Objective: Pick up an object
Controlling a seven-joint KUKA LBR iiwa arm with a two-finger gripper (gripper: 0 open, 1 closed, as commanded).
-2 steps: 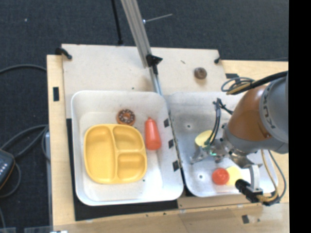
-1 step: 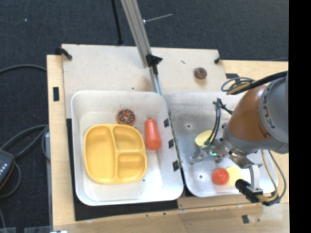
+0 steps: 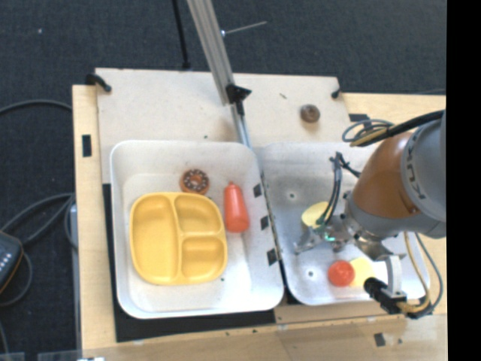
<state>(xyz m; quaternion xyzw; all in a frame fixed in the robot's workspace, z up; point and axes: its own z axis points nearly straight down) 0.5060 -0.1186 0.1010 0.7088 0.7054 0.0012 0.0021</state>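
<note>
1. In the camera view, the arm (image 3: pixel 398 179) is being seen reaching in from the right. Its orange band is hanging over the right bin (image 3: pixel 289 171), and its wrist is being angled down and leftward toward that bin's floor.
2. The gripper (image 3: pixel 316 239) is being held low near the middle of the right bin. How far the claw is parted cannot be told, nor whether anything is being gripped.
3. A red ball (image 3: pixel 341 274) is lying in the right bin, just below and right of the gripper. Being round, it shows no long axis.
4. A pale yellow piece (image 3: pixel 314 215) is being partly covered just above the gripper. A second pale yellow piece (image 3: pixel 363 265) is lying beside the ball, and its shape is unclear.
5. In the left bin (image 3: pixel 150 156), a red-orange cylinder (image 3: pixel 236 207) is lying with its long axis running top to bottom. Its narrower end is pointing up.
6. A doughnut (image 3: pixel 195 180) is lying just above a yellow divided tray (image 3: pixel 178 238), with the cylinder beside the tray's right edge.
</note>
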